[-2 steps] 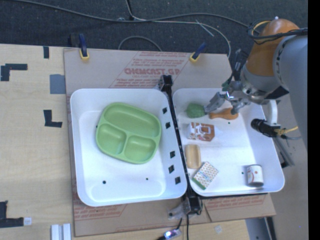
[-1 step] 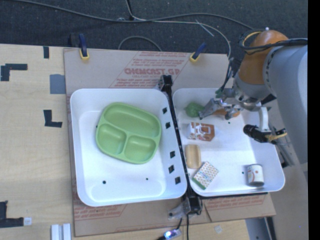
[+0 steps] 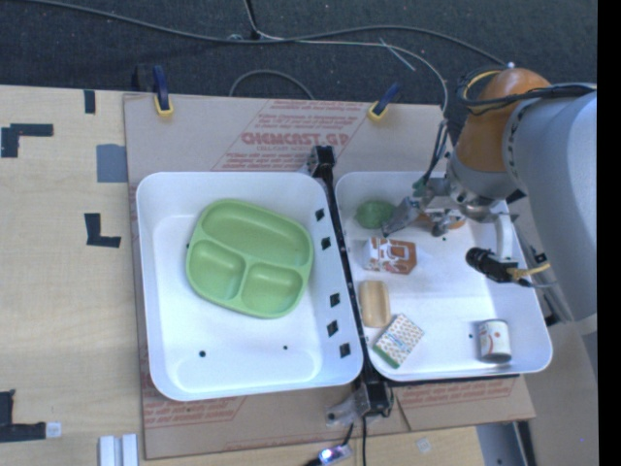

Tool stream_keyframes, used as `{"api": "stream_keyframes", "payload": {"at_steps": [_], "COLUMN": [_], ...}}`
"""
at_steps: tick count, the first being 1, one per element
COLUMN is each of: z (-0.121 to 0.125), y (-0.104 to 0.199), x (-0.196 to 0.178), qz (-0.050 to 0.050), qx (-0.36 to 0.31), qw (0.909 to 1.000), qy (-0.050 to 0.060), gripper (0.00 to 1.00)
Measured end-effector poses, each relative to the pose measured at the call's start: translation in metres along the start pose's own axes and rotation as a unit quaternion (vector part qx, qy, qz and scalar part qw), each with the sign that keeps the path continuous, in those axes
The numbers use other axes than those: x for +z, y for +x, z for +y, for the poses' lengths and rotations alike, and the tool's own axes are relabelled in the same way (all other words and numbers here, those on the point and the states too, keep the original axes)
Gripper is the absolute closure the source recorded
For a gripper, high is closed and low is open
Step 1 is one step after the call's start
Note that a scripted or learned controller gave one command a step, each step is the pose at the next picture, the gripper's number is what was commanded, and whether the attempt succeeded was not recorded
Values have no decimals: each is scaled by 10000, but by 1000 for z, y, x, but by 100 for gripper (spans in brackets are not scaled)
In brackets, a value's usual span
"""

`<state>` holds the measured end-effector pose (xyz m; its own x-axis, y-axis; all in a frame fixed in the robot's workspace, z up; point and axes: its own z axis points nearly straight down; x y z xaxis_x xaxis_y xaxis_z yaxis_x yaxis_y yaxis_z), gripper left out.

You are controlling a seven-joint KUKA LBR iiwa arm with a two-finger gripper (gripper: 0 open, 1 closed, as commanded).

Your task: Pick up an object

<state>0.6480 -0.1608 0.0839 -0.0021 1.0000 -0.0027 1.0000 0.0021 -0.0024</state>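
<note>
The gripper point(image 3: 408, 214) hangs low over the right bin point(image 3: 529, 357), beside a rounded green object point(image 3: 374, 213); whether it is spread or closed cannot be told. Below lie a glossy orange-and-white packet point(image 3: 390, 255), a tan oblong block point(image 3: 375, 303), a green-patterned flat box point(image 3: 399, 340) and a small cylindrical can point(image 3: 492, 340). A smooth green compartment plate point(image 3: 250, 257) rests in the left bin point(image 3: 160, 357).
</note>
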Motion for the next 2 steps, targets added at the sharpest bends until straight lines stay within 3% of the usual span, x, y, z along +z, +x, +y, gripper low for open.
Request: {"api": "stream_keyframes", "payload": {"at_steps": [1, 2], "z": [1, 2], "y": [0, 0], "x": [-12, -54], "qz": [-5, 16], "qx": [-10, 4], "qw": [10000, 10000], "qy": [-16, -24], "gripper": [100, 100]}}
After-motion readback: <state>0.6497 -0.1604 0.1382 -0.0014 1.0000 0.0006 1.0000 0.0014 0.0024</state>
